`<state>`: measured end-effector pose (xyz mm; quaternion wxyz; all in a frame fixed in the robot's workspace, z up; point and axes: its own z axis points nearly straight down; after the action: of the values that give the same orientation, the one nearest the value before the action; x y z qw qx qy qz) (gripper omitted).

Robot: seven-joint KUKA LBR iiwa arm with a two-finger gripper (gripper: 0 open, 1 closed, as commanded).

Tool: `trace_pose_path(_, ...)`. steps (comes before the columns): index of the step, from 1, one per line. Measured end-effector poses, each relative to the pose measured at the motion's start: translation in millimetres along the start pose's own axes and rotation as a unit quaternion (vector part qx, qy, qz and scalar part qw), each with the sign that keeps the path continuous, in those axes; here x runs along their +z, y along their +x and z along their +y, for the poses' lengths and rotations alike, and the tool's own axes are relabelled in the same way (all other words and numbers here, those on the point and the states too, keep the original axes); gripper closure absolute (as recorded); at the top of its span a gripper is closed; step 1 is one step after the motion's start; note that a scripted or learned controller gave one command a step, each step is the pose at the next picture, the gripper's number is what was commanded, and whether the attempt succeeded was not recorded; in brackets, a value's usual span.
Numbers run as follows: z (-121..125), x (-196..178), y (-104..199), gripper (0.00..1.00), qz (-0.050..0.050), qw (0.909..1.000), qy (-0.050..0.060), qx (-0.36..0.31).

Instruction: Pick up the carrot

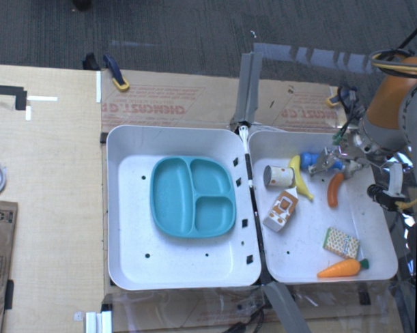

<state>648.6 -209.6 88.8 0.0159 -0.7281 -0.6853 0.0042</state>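
The carrot [340, 269] is orange with a green tip and lies flat near the front right corner of the right bin [307, 268]. My gripper [326, 164] hangs over the back of that bin, far from the carrot, between a blue toy [309, 160] and a red-orange sausage-shaped piece [333, 189]. Nothing shows between its tips.
Also in the right bin are a yellow banana [301, 179], a small can [278, 176] on its side, a brown and white carton [281, 211] and a patterned green block [341, 242] just behind the carrot. The left bin [125, 194] holds a teal divided tray [192, 196].
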Motion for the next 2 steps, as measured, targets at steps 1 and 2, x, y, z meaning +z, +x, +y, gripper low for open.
trace_pose_path(1,-48.1,-2.5,0.9,0.0,-0.001,0.9969,-0.015,0.078)
trace_pose_path(2,-103.7,-31.3,-6.4,0.0,-0.007,0.9989,-0.013,0.044)
